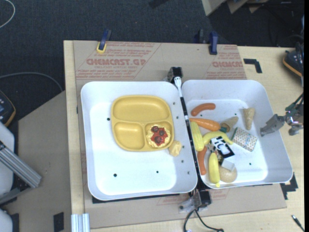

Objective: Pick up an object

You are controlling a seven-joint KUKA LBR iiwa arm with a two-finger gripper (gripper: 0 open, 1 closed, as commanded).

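Surface (145,62): a tan board with red print, and two white bins sit on it side by side.
Left bin (96,168): on the 9 o'clock side of the view, it holds a yellow plate and a small pale lump.
Plate (140,111): yellow, with three parts, lying flat in the top half of the left bin.
Red food (159,136): a red heap in the plate's small part at 4 o'clock.
Pale lump (175,149): just off the plate's 4 o'clock corner, touching its edge.
Right bin (270,149): on the 3 o'clock side, full of toy food.
Sausage (203,108): red-orange, at 11 o'clock in the right bin.
Carrot (206,124): orange, just under the sausage.
Corn (196,137): yellow, along the bin's 9 o'clock wall.
Banana (213,168): yellow, at 7 o'clock, next to a pale round thing.
Black and white block (222,146): in the middle of the pile.
Box (244,140): small and pale with a pattern, at the pile's 3 o'clock side.
Cone (248,117): tan, at 1 o'clock in the bin.
Arm (294,117): at the 3 o'clock edge of the view, above the right bin's rim.
Jaws: I cannot tell if they are apart or together, and nothing shows between them.
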